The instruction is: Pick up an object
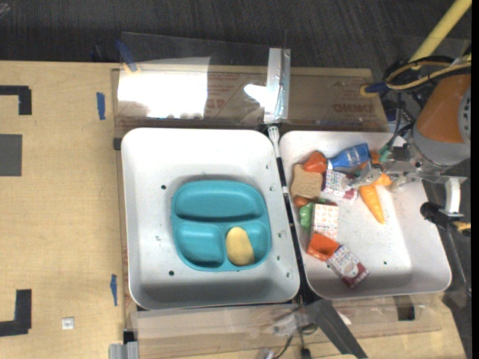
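The gripper [391, 172] hangs by the carrot [373, 201]; fingers unclear, I cannot tell. Crowded toys could spoil the grasp.

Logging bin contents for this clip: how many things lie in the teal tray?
1: a yellow potato-like piece in the lower right compartment of the teal tray, in the left bin. Nothing seems hidden.

Two bins sitting side by side on bench.
Left bin [142, 200] is holding a divided tray [217, 208] with a potato [239, 245] in its near-right compartment; right bin [419, 260] is holding toy food crowding its left half, carrot [373, 203] lying rightmost.
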Controlling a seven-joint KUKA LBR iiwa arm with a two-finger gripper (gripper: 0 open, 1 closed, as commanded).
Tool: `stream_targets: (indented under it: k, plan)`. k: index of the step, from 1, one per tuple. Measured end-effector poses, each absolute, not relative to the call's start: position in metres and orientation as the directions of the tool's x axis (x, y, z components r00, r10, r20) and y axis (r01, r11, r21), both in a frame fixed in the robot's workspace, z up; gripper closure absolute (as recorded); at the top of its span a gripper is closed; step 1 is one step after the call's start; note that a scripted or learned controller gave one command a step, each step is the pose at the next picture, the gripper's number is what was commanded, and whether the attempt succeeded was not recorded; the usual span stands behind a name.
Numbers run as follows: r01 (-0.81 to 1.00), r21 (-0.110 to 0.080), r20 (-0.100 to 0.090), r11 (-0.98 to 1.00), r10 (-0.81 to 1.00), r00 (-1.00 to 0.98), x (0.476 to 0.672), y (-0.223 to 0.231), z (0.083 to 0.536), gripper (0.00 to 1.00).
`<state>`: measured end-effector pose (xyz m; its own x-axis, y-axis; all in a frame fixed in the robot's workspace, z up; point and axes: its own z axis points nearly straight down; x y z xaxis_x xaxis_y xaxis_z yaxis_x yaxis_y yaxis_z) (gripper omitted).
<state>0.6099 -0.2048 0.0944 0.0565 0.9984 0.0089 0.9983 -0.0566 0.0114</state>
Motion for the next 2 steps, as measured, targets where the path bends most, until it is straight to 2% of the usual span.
stream_targets:
  k: [1,2]
  plan:
    - [0.998,0.020,0.000,-0.054,0.999,0.054,0.612,-0.206,0.107,1.00]
    - [0.993,0.009,0.001,-0.115,0.993,0.115,0.623,-0.153,0.177,1.00]
